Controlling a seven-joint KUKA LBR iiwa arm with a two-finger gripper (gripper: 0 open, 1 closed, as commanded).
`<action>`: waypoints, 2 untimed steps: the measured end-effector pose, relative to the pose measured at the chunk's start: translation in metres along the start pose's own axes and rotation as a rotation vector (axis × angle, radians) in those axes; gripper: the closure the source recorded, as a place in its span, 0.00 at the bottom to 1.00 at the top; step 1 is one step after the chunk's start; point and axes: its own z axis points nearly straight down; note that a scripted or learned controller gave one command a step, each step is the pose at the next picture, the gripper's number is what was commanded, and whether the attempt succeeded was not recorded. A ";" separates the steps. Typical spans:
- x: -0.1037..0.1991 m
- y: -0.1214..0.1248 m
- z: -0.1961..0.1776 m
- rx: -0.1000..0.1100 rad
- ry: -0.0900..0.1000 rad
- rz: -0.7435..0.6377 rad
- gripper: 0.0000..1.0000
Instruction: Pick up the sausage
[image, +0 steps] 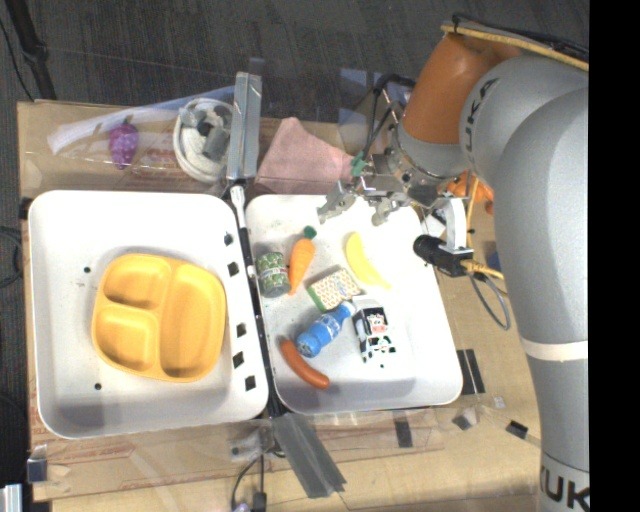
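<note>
The sausage (303, 364) is a reddish-orange link lying slantwise near the front left of the right bin (435, 345). Just above it lies a blue bottle (322, 331). My gripper (360, 205) hangs over the far edge of the right bin, well back from the sausage. Its two metal fingers (335, 203) stand apart with nothing between them.
The right bin also holds a carrot (300, 260), a banana (363, 260), a green can (271, 274), a checkered packet (335, 289) and a cow-print carton (375, 335). A yellow divided plate (160, 315) sits in the left bin. A pink cloth (300, 155) lies behind the bins.
</note>
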 end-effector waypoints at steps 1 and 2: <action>-0.030 0.011 0.110 -0.012 -0.002 -0.081 0.00; -0.029 0.010 0.105 -0.003 0.001 -0.085 1.00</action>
